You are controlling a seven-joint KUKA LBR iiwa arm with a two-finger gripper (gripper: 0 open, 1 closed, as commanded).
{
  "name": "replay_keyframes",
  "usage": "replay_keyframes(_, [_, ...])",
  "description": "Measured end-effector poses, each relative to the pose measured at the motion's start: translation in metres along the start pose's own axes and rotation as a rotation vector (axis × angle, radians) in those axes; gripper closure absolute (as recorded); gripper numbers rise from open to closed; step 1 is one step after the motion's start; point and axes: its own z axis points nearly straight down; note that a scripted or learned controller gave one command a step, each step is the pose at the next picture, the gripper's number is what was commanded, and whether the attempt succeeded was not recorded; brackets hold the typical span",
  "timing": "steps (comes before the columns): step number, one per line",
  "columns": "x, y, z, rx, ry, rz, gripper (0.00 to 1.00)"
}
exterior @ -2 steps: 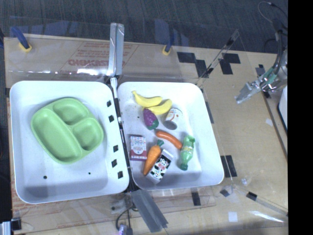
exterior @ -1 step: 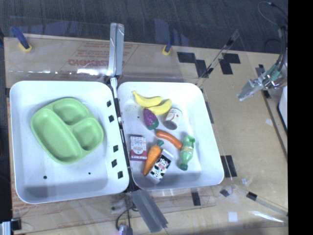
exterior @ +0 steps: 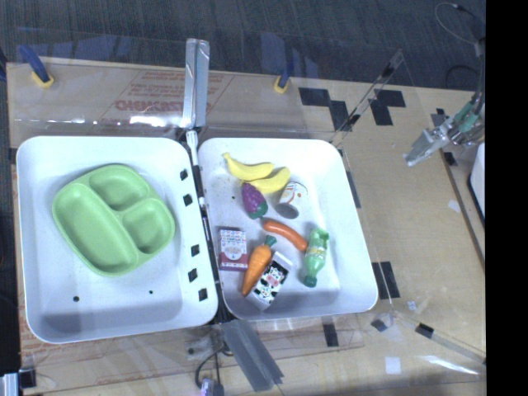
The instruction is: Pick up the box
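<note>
Leftmost, a green three-compartment plastic plate point(exterior: 113, 218) lies in the left white bin point(exterior: 33, 246). Right white bin point(exterior: 351, 246): small red-and-white cardboard box point(exterior: 233, 248) flat near its left wall, beside an orange toy carrot point(exterior: 256, 267). Far right, gripper point(exterior: 429, 143) over bench; finger state cannot be determined.

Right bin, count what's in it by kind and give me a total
Toy produce: 4, namely banana, eggplant, carrot, orange sausage-shaped piece
Boxes: 2, red box, cow carton
Bottles: 1, green bottle
Other: 1, round white piece
Total: 8
</note>
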Motion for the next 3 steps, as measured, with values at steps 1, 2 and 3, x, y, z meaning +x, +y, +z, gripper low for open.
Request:
replay_keyframes(1, [0.11, 0.024, 0.14, -0.002, 0.007, 0.02, 1.0])
replay_keyframes(2, [0.104, 0.003, 0.307, 0.002, 0.011, 0.093, 1.0])
replay_keyframes(3, [0.103, 0.003, 0.307, 0.001, 0.01, 0.093, 0.0])
